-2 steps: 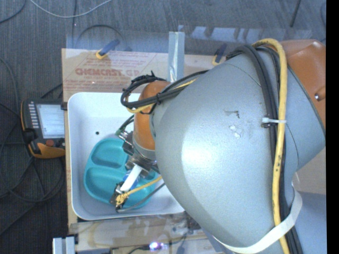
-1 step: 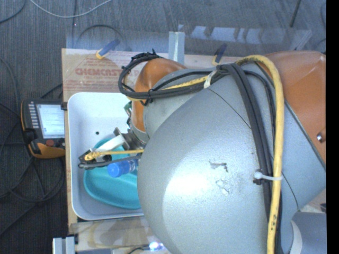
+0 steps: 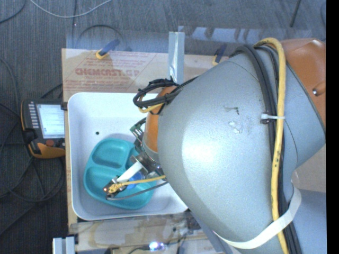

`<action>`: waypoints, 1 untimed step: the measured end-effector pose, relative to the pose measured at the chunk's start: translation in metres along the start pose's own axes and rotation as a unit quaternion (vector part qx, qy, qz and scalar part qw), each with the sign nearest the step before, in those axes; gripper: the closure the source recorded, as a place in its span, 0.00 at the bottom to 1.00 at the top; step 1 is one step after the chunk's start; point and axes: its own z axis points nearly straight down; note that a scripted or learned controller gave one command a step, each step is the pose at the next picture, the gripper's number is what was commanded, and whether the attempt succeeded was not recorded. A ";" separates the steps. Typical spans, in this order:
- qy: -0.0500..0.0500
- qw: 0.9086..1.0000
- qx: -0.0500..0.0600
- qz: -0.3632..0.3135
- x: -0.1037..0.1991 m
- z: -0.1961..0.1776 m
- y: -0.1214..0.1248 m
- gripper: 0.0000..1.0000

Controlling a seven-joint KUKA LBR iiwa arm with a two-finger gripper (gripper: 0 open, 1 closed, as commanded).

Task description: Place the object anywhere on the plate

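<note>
Filling most of the right half of the view, the grey arm (image 3: 233, 142) with its orange band reaches across the worktop (image 3: 106, 67) into the left white bin (image 3: 85, 110). Inside that bin sits a teal plate (image 3: 103, 168) with two shallow compartments, lying near the bin's lower left corner. The pincer (image 3: 114, 187) hangs low over the plate's lower compartment, its thin fingers (image 3: 127, 174) slanting down to the left; whether they are spread or pressed together cannot be told from here. A small blue patch, likely the object (image 3: 136, 184), shows just beside the fingers over the plate's lower right part, mostly hidden by the tool and a yellow cable (image 3: 151, 179). Whether it is held or lying loose cannot be told. Judging by the little that shows, it seems small and light, probably plastic and fairly stiff, perhaps smooth enough to slip; a grip across its narrow middle would likely suit it best.
</note>
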 end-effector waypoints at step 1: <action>-0.002 0.914 0.002 -0.405 0.005 0.003 0.025 1.00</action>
